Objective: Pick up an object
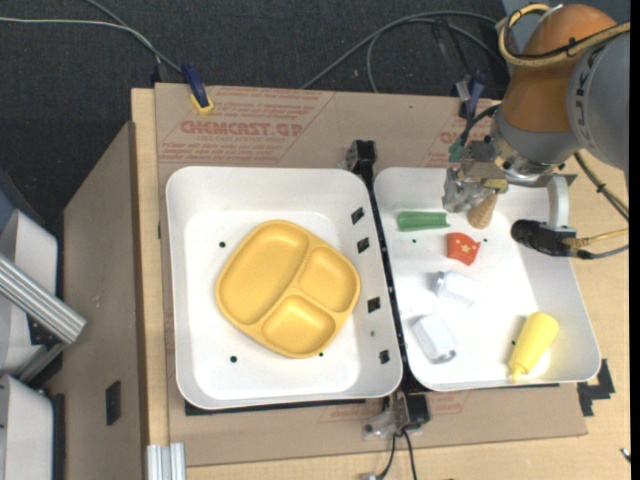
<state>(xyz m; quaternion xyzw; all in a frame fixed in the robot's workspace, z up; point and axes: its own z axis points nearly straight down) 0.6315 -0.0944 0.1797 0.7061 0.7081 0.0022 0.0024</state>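
So I'm hanging over the far end of the right bin (pixel 560 363) with my gripper (pixel 470 200) pointed down, and honestly I can't tell from this angle whether I'm spread or pinched. There's a small tan, cork-looking piece (pixel 483 210) right up against my tip, but whether it's actually between anything or just sitting beside me, can't say. Nothing's been assigned, any object counts, so my guess is I'm parked here because this corner has the tightest cluster of grabbable stuff. Just beside me toward the left bin lies a flat green bar (pixel 421 221), looks thin and low, probably a pain to get under. A bit nearer the camera from me sits a little red block (pixel 462 249), chunky with an orange patch, seems the friendliest shape for a pinch. Further that way are two pale grey lumps (pixel 436 335) that nearly vanish against the white floor, and well away in the near corner a yellow bottle-ish thing (pixel 532 344) lying on its side. The yellow divided plate (pixel 288 288) is alone in the left bin (pixel 195 368), well apart from me and too wide to bother with.
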